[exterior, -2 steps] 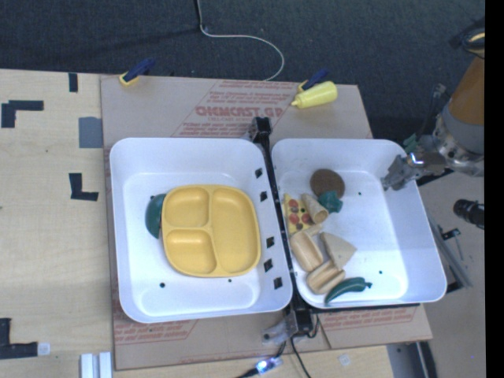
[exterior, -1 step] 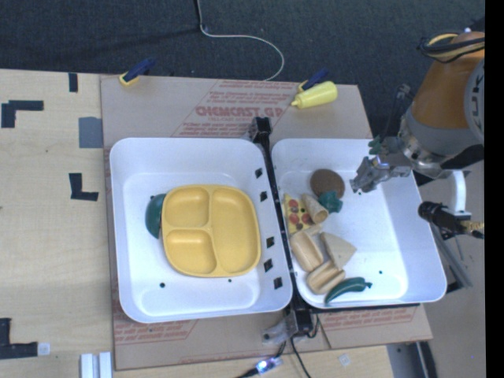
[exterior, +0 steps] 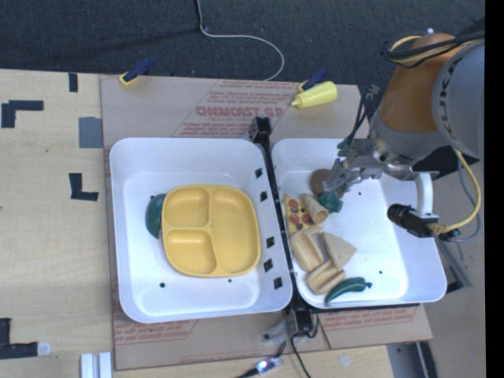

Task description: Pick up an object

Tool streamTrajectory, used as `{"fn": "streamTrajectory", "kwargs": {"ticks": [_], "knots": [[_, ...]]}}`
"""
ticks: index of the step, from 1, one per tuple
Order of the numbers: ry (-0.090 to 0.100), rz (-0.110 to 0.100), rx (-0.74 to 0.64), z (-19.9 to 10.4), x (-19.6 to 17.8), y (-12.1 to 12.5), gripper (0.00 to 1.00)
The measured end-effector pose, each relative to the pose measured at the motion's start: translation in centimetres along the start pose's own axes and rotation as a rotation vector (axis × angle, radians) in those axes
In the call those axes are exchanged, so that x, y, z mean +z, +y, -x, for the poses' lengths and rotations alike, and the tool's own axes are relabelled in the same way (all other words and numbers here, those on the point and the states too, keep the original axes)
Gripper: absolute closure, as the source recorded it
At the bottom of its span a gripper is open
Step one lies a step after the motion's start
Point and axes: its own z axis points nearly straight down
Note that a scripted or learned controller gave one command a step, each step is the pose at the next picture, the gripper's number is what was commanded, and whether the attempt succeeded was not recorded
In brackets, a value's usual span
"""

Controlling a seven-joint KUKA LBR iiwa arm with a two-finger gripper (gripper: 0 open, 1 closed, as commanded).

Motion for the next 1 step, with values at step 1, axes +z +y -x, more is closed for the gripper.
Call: {"fn": "streamTrajectory", "kwargs": {"ticks": [1], "knots": [[0.000, 0.000, 0.000, -5.62, -0.06, -0.32, 1.00]]}}
